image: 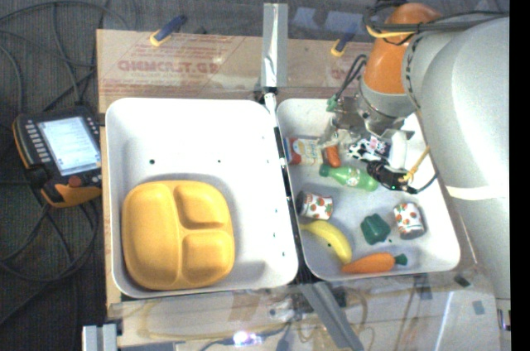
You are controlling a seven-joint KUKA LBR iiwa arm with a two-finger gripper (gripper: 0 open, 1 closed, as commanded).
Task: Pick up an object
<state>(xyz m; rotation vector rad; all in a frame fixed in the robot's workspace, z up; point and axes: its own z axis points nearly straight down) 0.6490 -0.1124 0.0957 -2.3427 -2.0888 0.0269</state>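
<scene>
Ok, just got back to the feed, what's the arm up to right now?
The arm has its gripper down in the right bin, at the far end, over a small cluster with a green bottle. Whether it holds anything cannot be told from this view. A banana, a carrot, a dark green block and two small printed cans lie untouched nearer the camera. The left bin holds a yellow divided tray.

Gripper (338,144) low among toys in right bin (447,258).
</scene>
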